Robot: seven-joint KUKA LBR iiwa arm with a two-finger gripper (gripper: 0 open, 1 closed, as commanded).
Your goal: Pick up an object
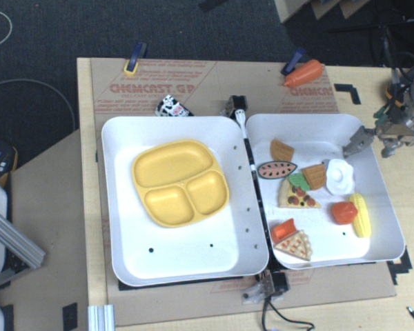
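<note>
Grey metal of the gripper (371, 143) is seen at the right bin's (393, 243) upper right rim, reaching in from the right edge; its two fingers are spread apart with nothing between them. Toy food is scattered below it in that bin. A corn cob (360, 214) lies near the right wall, its long axis running top to bottom, just beside a red tomato (343, 212). A yellow divided plate (180, 182) is seen in the left bin (124, 254).

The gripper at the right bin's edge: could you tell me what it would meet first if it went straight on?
Probably the white toy, nearest the gripper as it points left and down into the right bin; depth is unclear.
</note>
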